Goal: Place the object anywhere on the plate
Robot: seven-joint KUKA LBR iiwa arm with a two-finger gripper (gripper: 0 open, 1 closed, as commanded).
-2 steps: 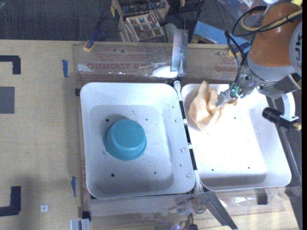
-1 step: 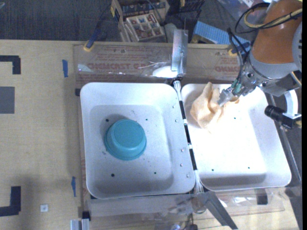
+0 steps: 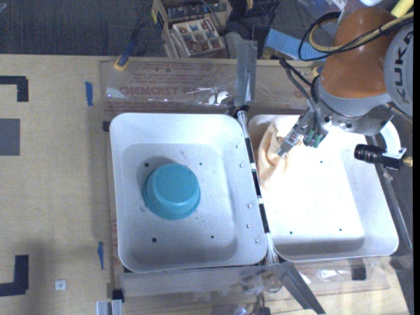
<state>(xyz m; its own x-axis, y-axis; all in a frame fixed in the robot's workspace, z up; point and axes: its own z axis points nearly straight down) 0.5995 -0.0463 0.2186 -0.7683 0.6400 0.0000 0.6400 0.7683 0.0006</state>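
At the near edge of the table, pale wood shows below the two bins, crossed by some metal brackets and a grey strut near the middle. Black tape marks sit on the table's left side, one near the front left corner and others further back, and short strips of blue tape lie just off the left bin's left wall.

The left bin is a shallow white tray with a few dark specks on its floor. In it, left of center, rests a blue plate, round and deep like an upturned bowl. The right bin touches the left one along a shared seam with small screws. Its floor is brightly lit and washed out.

Against the right bin's far left corner lies a cream-coloured object, soft and crumpled like cloth, well apart from the plate. The jaws hang just beside its right edge, at or just over it; I cannot tell whether they are open or closed, nor whether they touch it. Above them the arm is grey with a broad orange band, reaching in from the right with black and yellow cables looped over it.

Beyond the bins a clear plastic sheet covers the table's far edge. Behind that is dark carpeted floor with a cardboard box of printed material and other clutter.
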